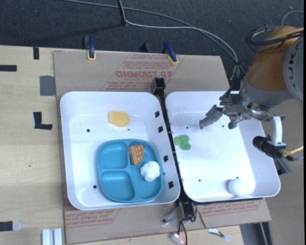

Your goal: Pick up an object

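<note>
Pincer (220, 120) (fingers spread) above right bin (255, 152)

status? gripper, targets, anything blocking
Gripper open, above right bin, holding nothing. Green piece and white ball lie loose there. Nothing blocking.

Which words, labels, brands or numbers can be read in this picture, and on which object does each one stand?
"CHEMCAST GP": red print on the brown cardboard sheet under the two white bins; the letters are soft, so this reading is likely, not certain.
A smaller red line under it, and faint repeats of the print across the same sheet, are too blurred to read.
No readable text on the bins, the blue tray or the arm.
</note>
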Robot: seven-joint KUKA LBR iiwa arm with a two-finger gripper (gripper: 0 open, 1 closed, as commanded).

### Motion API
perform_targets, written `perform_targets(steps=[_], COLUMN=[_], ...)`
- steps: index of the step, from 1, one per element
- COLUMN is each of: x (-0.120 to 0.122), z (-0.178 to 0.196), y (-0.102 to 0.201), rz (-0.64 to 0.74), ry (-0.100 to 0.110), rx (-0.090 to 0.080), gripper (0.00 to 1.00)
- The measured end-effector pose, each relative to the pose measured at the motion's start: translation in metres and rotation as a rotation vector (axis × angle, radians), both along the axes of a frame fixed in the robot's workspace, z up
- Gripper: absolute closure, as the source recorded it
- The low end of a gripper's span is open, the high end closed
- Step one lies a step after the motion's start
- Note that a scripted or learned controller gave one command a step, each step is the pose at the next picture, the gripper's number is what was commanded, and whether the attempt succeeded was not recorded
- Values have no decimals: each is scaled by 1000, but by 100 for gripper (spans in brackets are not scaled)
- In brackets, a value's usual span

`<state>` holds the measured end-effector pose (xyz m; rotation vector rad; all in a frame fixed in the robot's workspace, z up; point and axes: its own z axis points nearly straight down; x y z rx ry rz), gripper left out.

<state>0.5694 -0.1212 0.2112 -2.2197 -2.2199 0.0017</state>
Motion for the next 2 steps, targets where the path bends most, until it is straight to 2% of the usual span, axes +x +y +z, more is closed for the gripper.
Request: perform_targets(steps=[1, 2], x=[86, 3], z=[84, 20], y=[15, 60], rz=[2, 3], ry=[-7, 1], rx=[-1, 1], gripper=[0, 0])
